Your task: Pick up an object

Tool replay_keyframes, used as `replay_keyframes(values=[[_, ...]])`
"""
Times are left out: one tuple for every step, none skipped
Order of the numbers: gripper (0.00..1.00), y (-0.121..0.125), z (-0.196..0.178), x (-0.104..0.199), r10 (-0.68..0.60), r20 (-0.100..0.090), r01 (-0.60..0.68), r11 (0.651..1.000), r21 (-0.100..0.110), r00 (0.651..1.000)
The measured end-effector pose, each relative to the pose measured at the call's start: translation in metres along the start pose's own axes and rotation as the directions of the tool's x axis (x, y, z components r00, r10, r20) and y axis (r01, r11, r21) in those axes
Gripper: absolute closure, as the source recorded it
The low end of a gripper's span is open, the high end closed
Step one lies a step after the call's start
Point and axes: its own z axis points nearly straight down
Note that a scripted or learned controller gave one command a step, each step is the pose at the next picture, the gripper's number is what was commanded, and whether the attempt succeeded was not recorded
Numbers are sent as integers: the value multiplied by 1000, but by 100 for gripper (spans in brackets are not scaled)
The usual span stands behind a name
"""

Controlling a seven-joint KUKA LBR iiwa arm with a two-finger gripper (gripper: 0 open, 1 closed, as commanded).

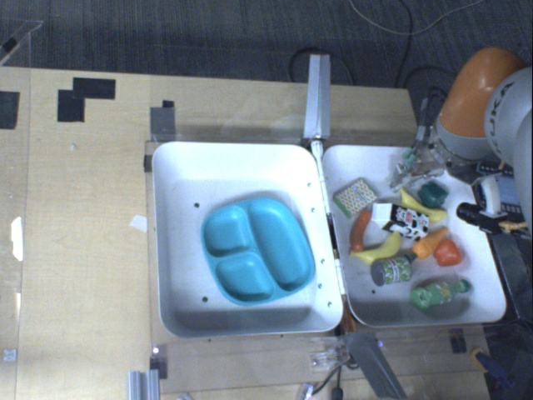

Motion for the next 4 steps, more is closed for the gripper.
replay_keyframes(values=[[0,0,0,0,0,0,0,1000,0,1000],[0,-14,7,-33,53,-4,-53,999,2,999],[100,-12,-5,-32,48,-2,-48,999,-2,999],[0,-12,-4,-32,48,-2,-48,999,-2,999]])
